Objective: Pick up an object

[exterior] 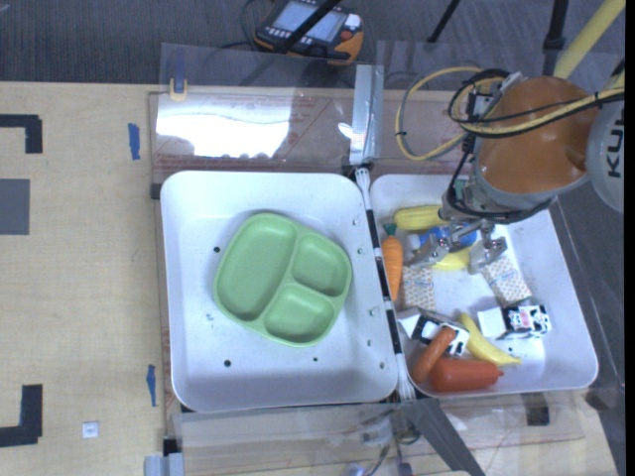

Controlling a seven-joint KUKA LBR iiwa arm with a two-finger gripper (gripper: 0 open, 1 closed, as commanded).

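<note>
Over right bin (571, 296), fingers (488, 253) seemingly apart.

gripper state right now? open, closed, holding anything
gripper: low in the right bin over the toy pile near the yellow corn; open or shut cannot be told, and nothing is seen held.

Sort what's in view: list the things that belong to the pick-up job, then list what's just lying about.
Belongs to the job:
gripper, low over the right bin
carrot
corn cob
banana
red pepper
toy cow

Just lying about:
green divided plate in the left bin
handheld controller beyond the bins
</note>
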